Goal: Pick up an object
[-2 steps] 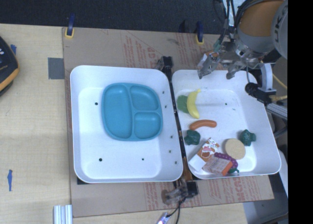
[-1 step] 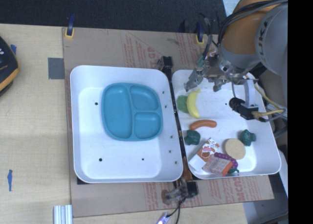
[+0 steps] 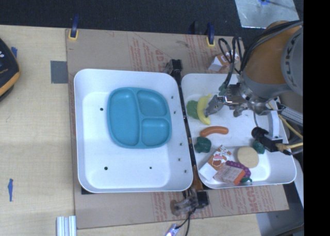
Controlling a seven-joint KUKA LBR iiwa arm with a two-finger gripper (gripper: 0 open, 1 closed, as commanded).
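From my station I see the gripper (image 3: 212,107) low over the far-left part of the right bin (image 3: 278,177), just beside the banana (image 3: 204,109). I cannot tell how its fingers stand, and I see nothing held between them. A green piece (image 3: 192,109) lies to the left of the banana, touching it. The sausage (image 3: 213,131) lies just nearer than the gripper, and a dark green item (image 3: 202,145) is below it. The round beige item (image 3: 247,156) and a packet (image 3: 221,158) lie near the front wall. The left bin (image 3: 87,173) holds a blue tray (image 3: 138,117).
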